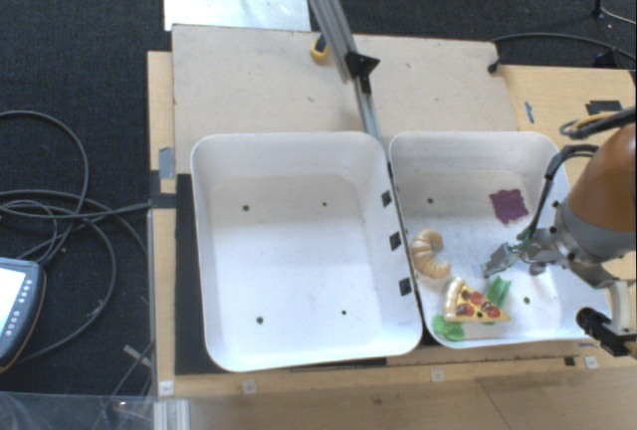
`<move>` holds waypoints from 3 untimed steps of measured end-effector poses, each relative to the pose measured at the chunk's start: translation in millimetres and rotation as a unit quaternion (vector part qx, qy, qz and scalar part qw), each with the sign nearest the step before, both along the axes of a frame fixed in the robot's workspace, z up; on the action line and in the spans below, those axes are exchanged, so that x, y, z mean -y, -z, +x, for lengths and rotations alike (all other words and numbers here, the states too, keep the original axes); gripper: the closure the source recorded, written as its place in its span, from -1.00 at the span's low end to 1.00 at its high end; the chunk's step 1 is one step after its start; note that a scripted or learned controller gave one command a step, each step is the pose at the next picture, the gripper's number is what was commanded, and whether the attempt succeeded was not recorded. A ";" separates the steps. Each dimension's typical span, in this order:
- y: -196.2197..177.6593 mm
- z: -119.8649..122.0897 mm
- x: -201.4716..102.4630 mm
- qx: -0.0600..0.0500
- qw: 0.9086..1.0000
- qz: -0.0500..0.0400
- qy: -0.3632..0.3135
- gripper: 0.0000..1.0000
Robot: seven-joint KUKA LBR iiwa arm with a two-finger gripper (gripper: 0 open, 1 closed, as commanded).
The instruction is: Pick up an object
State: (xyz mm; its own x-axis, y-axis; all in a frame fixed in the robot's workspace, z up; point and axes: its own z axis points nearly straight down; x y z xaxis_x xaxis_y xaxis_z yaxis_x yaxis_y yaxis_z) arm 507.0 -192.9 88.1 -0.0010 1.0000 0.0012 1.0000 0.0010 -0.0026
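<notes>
Pizza slice (476, 304) hugs the right bin's (468, 151) front rim, claw (501, 260) just above.

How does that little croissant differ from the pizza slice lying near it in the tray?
The croissant is plain tan and curved like a crescent; the pizza slice is a flat triangle, yellow with red spots. The croissant lies next to the right bin's left wall, alone; the pizza slice lies nearer the front rim, among green pieces. Both are small toy foods in the same bin, apart from the claw.
</notes>
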 end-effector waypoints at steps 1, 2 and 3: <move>-13.4 1.5 1.0 0.003 1.000 -0.001 0.000 1.00; -57.0 5.1 4.4 0.004 1.000 -0.002 -0.001 1.00; -120.6 6.1 9.7 0.006 1.000 -0.003 -0.002 1.00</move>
